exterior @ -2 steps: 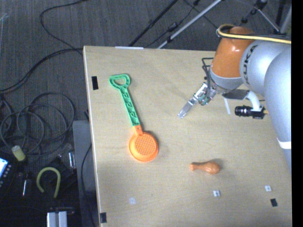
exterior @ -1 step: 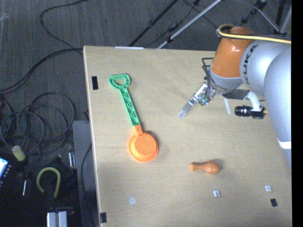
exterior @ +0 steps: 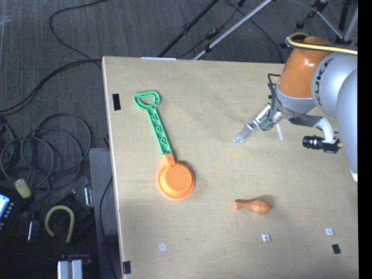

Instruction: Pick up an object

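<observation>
tan bench top [exterior: 221, 97], dark carpet [exterior: 52, 45], tangled cables [exterior: 40, 138]

Dark carpet [exterior: 52, 51] surrounds the tan bench top [exterior: 221, 86]. Black cables [exterior: 43, 138] loop across the floor at left (one trails off toward the top edge). A yellow-green U-shaped piece [exterior: 60, 220] lies near the lower left corner. Grey tripod legs [exterior: 250, 13] cross the upper right.
</observation>
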Controlling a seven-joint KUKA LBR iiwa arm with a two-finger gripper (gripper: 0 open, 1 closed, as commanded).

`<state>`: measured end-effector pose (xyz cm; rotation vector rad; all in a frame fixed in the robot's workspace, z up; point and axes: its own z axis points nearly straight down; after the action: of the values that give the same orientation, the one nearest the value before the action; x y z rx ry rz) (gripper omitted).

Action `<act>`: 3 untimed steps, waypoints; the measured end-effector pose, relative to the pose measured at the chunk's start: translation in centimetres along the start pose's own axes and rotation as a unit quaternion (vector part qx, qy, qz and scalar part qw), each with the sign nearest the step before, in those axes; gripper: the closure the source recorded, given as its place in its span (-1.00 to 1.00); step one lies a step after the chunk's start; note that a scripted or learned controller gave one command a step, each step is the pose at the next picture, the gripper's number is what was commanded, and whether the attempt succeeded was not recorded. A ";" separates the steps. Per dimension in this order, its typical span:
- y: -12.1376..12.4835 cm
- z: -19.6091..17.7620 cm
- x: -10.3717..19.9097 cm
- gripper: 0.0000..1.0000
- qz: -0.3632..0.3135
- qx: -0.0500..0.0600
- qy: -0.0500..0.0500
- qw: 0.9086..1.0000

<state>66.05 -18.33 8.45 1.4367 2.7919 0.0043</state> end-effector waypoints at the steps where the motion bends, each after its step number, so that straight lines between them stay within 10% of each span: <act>1: -1.5 0.0 -3.6 -1.00 0.114 0.001 -0.001 0.994; 3: 1.2 0.0 0.3 -1.00 0.085 0.002 0.000 0.996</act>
<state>66.87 -17.35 8.41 1.6682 2.6610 -0.0008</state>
